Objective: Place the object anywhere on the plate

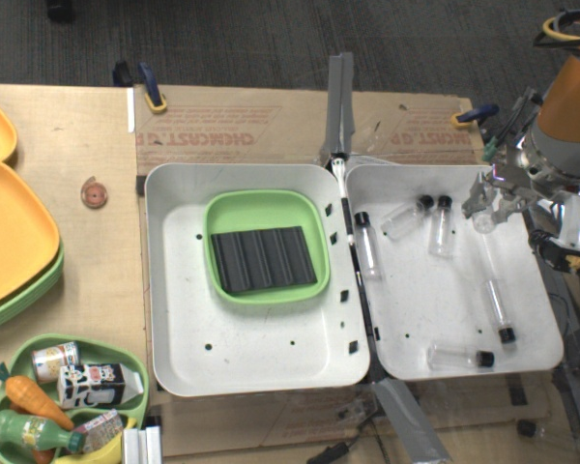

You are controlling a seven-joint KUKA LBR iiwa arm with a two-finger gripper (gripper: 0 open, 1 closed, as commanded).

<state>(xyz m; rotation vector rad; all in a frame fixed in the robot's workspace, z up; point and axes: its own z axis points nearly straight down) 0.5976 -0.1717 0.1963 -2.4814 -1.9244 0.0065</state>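
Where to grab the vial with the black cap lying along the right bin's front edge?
Take the clear vial mid-barrel, from straight above, fingers closing front-to-back across it. It lies flat, roughly parallel to the front wall of the right bin, cap to the right. The wall is close, so clearance there looks tight. The end effector is at the bin's far right.

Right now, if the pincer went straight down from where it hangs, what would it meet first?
Probably the clear vial at the right bin's upper right edge, just below the pincer; depth is unclear, so it might meet the bin floor beside it.

A robotics lab: clamped cardboard point(300, 129), white bins point(174, 259), grey carpet point(271, 17).
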